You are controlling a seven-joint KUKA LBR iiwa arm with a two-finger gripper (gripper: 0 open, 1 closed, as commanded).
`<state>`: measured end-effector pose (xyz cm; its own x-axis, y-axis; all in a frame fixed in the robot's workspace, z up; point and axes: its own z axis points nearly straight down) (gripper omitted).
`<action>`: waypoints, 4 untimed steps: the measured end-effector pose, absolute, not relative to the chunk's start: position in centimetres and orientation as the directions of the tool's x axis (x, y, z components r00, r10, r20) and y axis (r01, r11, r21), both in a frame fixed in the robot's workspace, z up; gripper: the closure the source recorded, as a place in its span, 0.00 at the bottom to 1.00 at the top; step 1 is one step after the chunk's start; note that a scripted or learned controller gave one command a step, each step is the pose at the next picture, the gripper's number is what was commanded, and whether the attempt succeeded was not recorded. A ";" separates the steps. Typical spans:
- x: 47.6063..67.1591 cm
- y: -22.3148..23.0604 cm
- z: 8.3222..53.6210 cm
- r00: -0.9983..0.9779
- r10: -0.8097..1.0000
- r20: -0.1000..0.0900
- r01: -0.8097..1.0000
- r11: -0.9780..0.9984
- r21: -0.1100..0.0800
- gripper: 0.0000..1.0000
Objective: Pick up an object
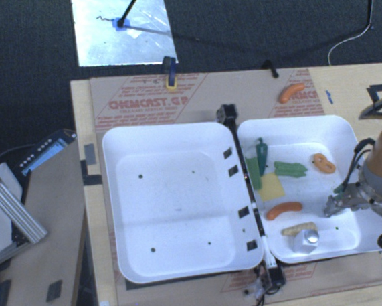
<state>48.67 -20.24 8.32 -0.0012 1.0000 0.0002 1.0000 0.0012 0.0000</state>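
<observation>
The right bin (340,126) holds several small items. A dark green pepper (262,154) and a light green piece (290,169) lie near its back. A yellow square (271,187) sits beside them, and an orange ring-shaped piece (324,163) lies to the right. An orange sausage (284,209) lies mid-bin. A beige stick (298,229) and a silver cup (310,238) rest near the front. My gripper (333,207) hangs low over the bin's right part, to the right of the sausage, with nothing visibly in it.
The left bin (120,149) stands next to the right one, with a black divider (244,177) between them. Another orange piece (291,93) lies on the board behind the right bin. A yellow and blue clamp (170,73) sits at the board's back edge.
</observation>
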 end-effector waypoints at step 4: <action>48.8 2.4 23.6 -0.004 1.000 0.000 1.000 0.004 0.007 1.00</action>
